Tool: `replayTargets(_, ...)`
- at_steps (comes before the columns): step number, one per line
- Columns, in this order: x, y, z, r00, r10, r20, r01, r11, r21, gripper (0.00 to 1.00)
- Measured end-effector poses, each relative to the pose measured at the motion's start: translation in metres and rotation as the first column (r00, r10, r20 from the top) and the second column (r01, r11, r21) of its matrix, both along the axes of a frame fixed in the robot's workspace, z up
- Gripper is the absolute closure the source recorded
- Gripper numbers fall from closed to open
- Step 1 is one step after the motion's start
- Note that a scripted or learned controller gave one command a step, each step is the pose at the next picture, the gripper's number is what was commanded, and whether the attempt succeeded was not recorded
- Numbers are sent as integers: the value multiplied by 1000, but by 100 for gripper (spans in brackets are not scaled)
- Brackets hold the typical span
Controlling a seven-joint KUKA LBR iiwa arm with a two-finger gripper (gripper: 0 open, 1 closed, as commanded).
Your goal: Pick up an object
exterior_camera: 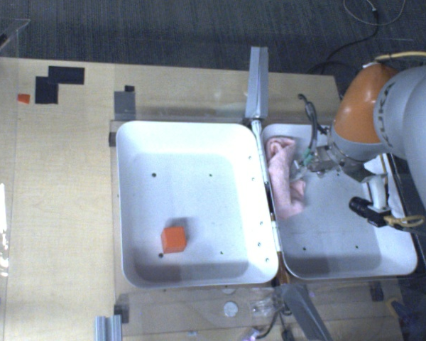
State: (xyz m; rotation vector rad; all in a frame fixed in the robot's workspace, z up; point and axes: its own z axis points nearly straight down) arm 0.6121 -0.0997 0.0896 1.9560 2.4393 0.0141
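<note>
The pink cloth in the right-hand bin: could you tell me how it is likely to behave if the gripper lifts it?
The pink cloth lies crumpled in soft folds against the right bin's left wall, so it probably droops and stretches out rather than lifting stiffly. It looks light. A pinch may catch just one fold, leaving the rest to trail.

No readable txt, labels, nos. or signs anywhere

We see an orange block [174, 239] near the front of the left bin [192, 148], and a pink cloth [284, 176] along the right bin's [355, 258] left wall, our tool [307, 163] just beside it
</note>
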Motion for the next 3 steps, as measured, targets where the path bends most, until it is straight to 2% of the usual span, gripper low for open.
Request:
replayTargets(1, -32, 11, 1, 996, 88, 3, -88, 996, -3, 0)
replayTargets(2, -44, 2, 1, 991, 137, 2, -137, 991, -1, 0)
replayTargets(3, -7, 4, 0, 991, 134, -2, -134, 991, -2, 0)
